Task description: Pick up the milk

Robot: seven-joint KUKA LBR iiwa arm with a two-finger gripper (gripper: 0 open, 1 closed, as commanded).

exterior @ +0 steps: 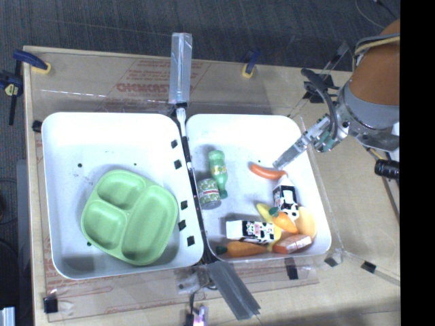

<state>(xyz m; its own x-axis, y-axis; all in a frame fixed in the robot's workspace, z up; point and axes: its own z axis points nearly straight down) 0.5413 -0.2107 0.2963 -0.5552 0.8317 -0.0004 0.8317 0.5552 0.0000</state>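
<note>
Milk (pixel 253 230) lies flat on its side in the right bin (pixel 238 124), low in the front clutter. Cow-print carton, long axis running roughly left-right. A second cow-print carton (pixel 286 200) stands just behind and right of it, so picking the wrong one is a real risk; I judge the flat one as target but can't be sure.

Crowding is the main hazard. Carrot (pixel 246 249) touches the milk's front edge, banana (pixel 270 216) rests against its right end, an orange piece (pixel 304 224) sits beyond. Coming down there, I probably clip a neighbour or pinch two things at once.

My tool (pixel 283 159) hangs above the sausage (pixel 267 172) at the bin's right-rear, pointing down-left, not over the milk yet. Can't tell whether it's apart or together. Green bottle (pixel 216 165) and can (pixel 210 193) sit left, near the divider, out of my path.

Flat carton, smooth faces: likely slips if I grip off-centre.
</note>
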